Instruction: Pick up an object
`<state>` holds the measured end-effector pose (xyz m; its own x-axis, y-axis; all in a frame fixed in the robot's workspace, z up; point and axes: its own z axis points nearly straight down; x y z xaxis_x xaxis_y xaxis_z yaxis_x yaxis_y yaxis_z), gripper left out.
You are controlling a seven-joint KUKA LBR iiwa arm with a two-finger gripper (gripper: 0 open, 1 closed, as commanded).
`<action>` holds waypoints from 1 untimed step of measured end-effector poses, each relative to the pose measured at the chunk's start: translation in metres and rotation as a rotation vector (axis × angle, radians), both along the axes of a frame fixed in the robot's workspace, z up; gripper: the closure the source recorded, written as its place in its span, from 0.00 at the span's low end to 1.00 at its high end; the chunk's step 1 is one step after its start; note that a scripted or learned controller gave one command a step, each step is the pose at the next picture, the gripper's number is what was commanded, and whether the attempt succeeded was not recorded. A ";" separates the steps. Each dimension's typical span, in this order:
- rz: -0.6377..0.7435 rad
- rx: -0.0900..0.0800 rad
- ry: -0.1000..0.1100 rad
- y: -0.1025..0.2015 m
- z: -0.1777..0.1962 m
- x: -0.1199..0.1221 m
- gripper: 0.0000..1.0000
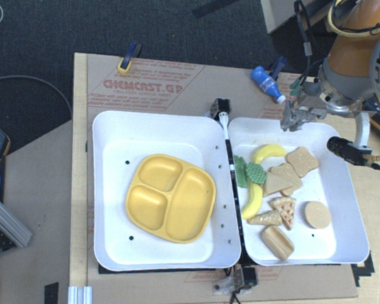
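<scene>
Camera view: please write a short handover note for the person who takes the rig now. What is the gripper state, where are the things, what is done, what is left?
Gripper: above the far rim of the right bin, nothing visible between its fingers; open or shut not readable.
Things: all toy food lies in the right bin: banana, green piece, bread slices, pizza slice, round cookie, brown block. The yellow divided plate sits in the left bin.
Done: nothing lifted.
Left: descend, grasp one object, lift.
</scene>
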<state>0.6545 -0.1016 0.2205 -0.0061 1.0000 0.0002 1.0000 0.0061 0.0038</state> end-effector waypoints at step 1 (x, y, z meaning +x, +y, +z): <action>-0.004 -0.001 -0.002 0.013 0.015 0.008 1.00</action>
<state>0.6628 -0.0887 0.2359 -0.0026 1.0000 -0.0007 1.0000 0.0026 0.0054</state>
